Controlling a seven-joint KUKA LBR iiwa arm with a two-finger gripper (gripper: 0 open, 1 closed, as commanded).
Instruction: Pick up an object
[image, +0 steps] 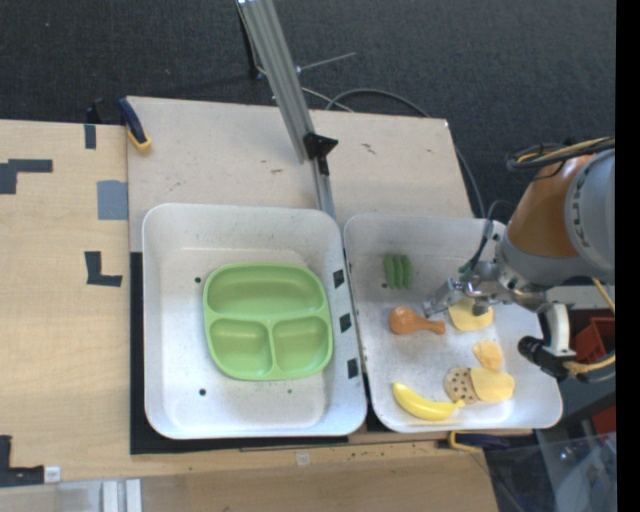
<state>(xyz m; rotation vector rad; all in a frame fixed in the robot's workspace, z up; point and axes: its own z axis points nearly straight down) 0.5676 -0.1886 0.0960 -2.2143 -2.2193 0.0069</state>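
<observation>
My gripper (452, 296) hangs low over the right bin (420, 232), at the end of the grey arm with the orange band that reaches in from the right. Just below it lie an orange drumstick-shaped toy (413, 321) and a pale yellow piece (470, 318). A small green ribbed item (397, 270) sits to its upper left. Nearer the front of the bin are an orange-yellow lump (488, 353), a spotted cookie (459, 384), a yellow chip (493, 386) and a banana (422, 403). Nothing is visibly held.
The left bin (165, 300) holds a green divided plate (267, 320). A grey metal pole (285, 85) slants down to the bins' shared wall at the back. The wooden bench (60, 300) extends to the left.
</observation>
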